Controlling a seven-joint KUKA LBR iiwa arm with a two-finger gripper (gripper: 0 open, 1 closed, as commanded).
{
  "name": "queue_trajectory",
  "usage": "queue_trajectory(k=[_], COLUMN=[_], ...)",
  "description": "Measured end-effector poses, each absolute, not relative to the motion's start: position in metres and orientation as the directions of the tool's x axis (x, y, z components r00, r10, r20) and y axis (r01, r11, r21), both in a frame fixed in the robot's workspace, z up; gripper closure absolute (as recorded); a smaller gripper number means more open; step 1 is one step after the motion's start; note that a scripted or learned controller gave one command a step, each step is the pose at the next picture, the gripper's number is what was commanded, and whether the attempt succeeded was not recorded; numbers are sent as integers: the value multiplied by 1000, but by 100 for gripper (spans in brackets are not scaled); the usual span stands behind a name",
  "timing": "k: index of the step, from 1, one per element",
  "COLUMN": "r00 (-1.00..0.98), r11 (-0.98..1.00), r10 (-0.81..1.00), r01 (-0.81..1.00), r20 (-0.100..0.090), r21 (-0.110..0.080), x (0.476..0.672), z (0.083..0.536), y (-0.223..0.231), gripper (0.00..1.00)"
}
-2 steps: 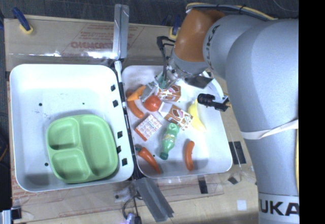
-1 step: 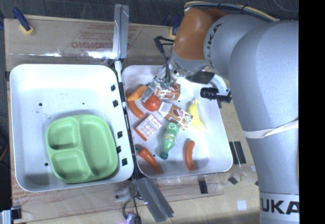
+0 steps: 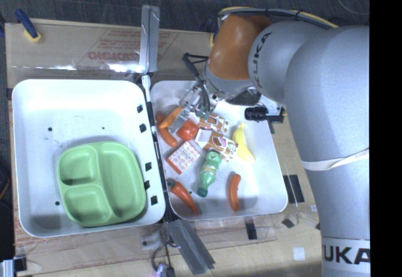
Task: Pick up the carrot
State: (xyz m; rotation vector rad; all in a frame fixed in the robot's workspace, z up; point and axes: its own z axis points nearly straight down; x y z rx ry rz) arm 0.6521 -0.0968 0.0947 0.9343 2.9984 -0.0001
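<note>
The carrot [image 3: 171, 116] is seen lying at the upper left of the right bin [image 3: 274, 189], just beside its left wall. The jaws [image 3: 192, 106] are lowered directly over it among the clutter; whether they are open or closed cannot be told. A green divided plate [image 3: 100, 183] is held in the left bin [image 3: 38, 100].

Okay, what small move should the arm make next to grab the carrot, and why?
Probably lower the hand slightly toward the carrot, which lies just beside it at the upper left of the right bin, close to the tomato. A grip is not visible yet.
</note>
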Motion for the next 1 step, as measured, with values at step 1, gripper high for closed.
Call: queue_trajectory(k=[1], r00=[-988], r11=[988], r10=[155], r01=[155], r20=[0], r21=[0], x=[645], z=[93], y=[-103], gripper=[0])
